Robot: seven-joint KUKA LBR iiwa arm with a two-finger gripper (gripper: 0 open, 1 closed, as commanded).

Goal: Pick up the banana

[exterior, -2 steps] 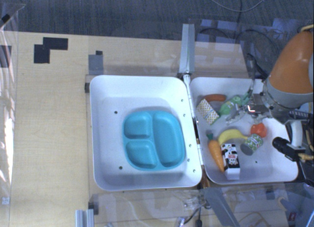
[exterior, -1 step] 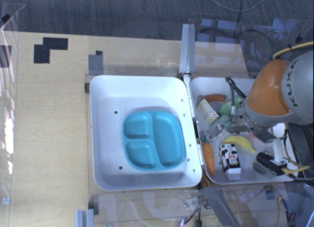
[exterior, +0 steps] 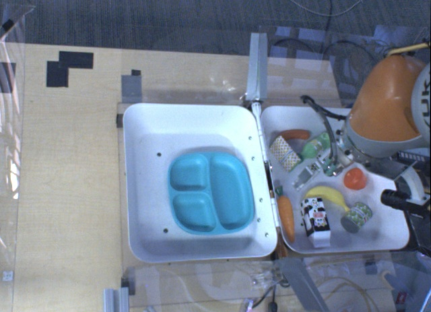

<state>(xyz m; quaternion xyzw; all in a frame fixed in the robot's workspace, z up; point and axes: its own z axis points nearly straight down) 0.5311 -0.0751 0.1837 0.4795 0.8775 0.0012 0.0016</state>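
Banana [exterior: 328,197] lies in right bin [exterior: 394,236], btwn carrot [exterior: 286,217] at left and orange ball [exterior: 355,179] at right, milk carton [exterior: 315,217] just near of it. Pincer [exterior: 322,162] hovers just far-left of banana w/ nothing btwn its fingers; can't tell if open or closed. Blue tray [exterior: 210,192] sits in left bin [exterior: 145,142].

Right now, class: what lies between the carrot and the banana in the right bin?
In the camera view, the black-and-white cow-patterned carton stands between the carrot and the banana, just below the banana's left end.
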